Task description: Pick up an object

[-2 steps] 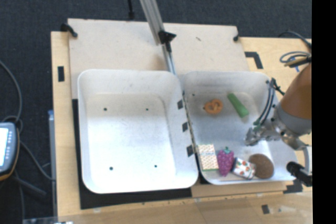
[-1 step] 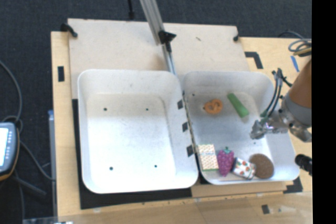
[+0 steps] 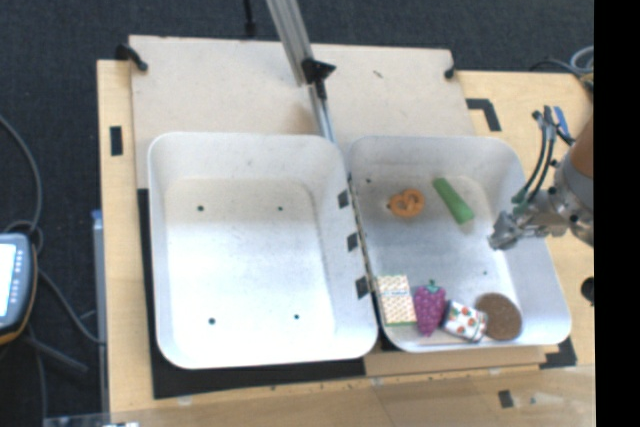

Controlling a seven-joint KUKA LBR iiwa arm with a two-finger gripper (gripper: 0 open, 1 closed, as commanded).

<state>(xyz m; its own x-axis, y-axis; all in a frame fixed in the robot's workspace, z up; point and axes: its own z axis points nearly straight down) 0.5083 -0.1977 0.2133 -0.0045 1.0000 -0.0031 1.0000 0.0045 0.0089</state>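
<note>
The right bin (image 3: 505,160) holds an orange pretzel-shaped piece (image 3: 405,204) and a green stick (image 3: 453,200) near its back. Along its front edge lie a pale patterned box (image 3: 396,300), a purple grape-like toy (image 3: 430,307), a small red-and-white box (image 3: 465,320) and a brown round disc (image 3: 498,315). My gripper (image 3: 503,234) hangs over the bin's right side, right of the green stick and above the brown disc, with nothing seen between its fingers.
The left bin (image 3: 170,215) sits beside the right one. A slanted metal rail (image 3: 285,10) rises from the board behind the bins. Cables (image 3: 545,150) trail from the arm at the right edge.
</note>
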